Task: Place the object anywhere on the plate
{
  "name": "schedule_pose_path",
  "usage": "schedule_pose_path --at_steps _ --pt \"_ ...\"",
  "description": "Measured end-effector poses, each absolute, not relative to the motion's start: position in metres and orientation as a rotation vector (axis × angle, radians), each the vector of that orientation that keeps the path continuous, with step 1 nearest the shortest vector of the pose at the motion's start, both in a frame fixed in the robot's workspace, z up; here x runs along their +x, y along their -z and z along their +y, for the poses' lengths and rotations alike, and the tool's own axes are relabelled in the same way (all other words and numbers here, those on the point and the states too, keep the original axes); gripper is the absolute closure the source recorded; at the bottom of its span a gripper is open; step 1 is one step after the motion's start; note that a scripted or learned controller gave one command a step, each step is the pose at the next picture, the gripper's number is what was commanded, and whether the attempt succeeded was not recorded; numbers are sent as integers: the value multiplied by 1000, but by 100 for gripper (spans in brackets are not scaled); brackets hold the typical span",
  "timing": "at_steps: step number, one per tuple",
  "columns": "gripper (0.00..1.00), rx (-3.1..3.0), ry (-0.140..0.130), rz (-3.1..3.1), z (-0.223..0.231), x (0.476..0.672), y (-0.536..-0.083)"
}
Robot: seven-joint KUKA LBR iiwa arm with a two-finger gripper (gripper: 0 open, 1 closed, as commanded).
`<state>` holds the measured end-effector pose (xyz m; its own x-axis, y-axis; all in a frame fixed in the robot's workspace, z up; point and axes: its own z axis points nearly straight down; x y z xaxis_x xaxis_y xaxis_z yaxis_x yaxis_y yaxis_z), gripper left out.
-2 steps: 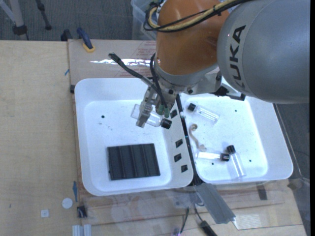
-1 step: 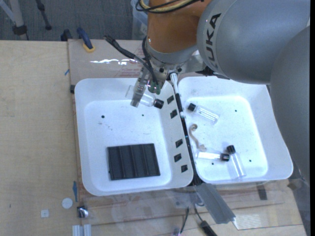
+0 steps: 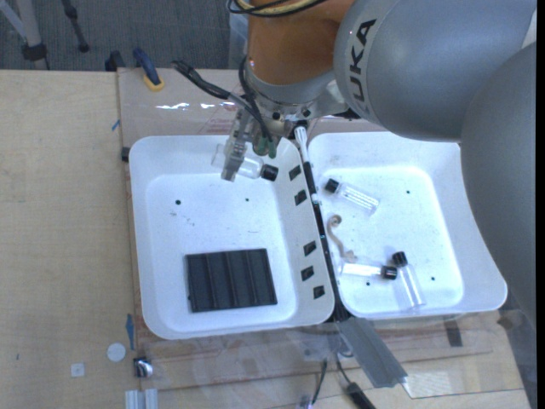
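- Nearest the lower edge of the frame, the wooden tabletop (image 3: 60,228) carries a few small bits of hardware at lower left.
- Just above that, low in the left bin (image 3: 162,313), lies the dark ribbed plate (image 3: 231,280), flat on the white floor.
- In the lower part of the right bin (image 3: 477,288) two clear vials with black caps (image 3: 407,281) lie side by side, touching or nearly so.
- Higher in that bin, near its upper left, rests another clear capped vial (image 3: 351,196).
- Between the two bins runs a row of small black clips (image 3: 305,224) along the shared rim.
- Farther up, at upper centre of the frame, my gripper (image 3: 243,156) hangs over the top right corner of the left bin, clamped on a clear vial with a black cap (image 3: 249,167), which sits between my fingers, tilted, well apart from the plate.
- Beyond the bins, at upper left, a blue and yellow tool (image 3: 149,72) lies at the tabletop's far edge.
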<state>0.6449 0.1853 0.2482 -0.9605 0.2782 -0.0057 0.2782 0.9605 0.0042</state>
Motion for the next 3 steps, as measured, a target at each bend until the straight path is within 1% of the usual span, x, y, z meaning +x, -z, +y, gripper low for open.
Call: schedule_pose_path --at_steps 1,2,3 --pt "100 341 -5 3116 189 654 -246" --pt "100 343 -7 3116 214 654 -286" --pt "100 243 -6 3124 224 659 -311"
